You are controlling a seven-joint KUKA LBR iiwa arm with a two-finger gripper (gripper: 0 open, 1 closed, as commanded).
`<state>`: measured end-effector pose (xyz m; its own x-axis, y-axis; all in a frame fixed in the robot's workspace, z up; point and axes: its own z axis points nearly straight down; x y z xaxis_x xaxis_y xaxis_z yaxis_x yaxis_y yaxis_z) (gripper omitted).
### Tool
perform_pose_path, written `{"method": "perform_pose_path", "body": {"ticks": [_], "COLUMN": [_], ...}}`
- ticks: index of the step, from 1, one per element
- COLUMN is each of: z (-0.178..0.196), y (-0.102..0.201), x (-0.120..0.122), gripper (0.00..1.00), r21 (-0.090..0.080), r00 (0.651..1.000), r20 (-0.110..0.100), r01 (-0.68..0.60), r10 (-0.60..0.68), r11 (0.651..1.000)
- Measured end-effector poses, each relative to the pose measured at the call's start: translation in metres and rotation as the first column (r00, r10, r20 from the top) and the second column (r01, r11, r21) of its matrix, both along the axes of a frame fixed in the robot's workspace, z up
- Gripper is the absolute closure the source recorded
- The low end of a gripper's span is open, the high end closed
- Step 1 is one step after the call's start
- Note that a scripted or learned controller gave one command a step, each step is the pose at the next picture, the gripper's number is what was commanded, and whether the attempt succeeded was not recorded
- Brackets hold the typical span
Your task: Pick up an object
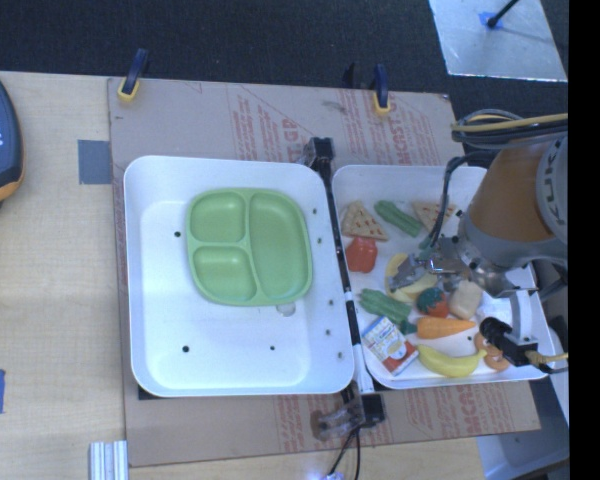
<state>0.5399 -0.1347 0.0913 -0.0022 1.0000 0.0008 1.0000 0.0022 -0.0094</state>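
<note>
Toy foods (420, 298) are heaped in the right bin (352, 183), near the table's right edge, and the hand (420, 266) is lowered among them; whether its grip is wide, narrow or holding anything cannot be told. A carrot (445, 327) and a banana (448, 362) are seen just beside it. A green divided plate (250, 246) is set in the left bin (150, 348).

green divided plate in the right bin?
No, the green divided plate lies in the left bin; the right bin holds the toy food under the tool.
</note>
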Motion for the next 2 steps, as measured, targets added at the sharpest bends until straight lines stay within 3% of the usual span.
{"method": "perform_pose_path", "body": {"ticks": [1,2], "z": [0.002,0.003], "y": [0.022,0.027], "x": [0.061,0.0], "gripper": [0.0,0.0], "r21": [-0.004,-0.013], "r00": [1.0,1.0], "r20": [0.013,0.015], "r01": [-0.005,0.006], "r10": [0.005,-0.006], "r11": [1.0,1.0]}}
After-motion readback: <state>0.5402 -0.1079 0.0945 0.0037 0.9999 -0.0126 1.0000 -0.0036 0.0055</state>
